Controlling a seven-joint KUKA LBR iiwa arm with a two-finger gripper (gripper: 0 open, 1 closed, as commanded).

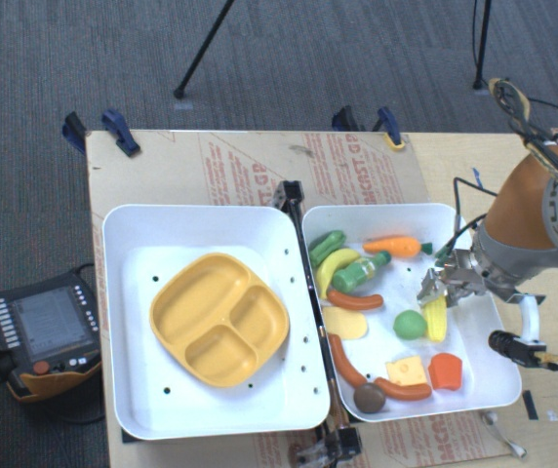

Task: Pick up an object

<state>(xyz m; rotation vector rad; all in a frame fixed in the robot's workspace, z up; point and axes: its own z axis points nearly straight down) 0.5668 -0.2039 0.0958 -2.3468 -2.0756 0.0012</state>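
gripper (439,289) over corn (436,318), grip state unclear | sausages: 3 | carrot (393,247): 1 | yellow tray (219,318): 1

you are looking at a fat grey arm (523,247) wearing an orange band (523,198). thin black cables are running along it, and its gripper (441,287) is shining silver.
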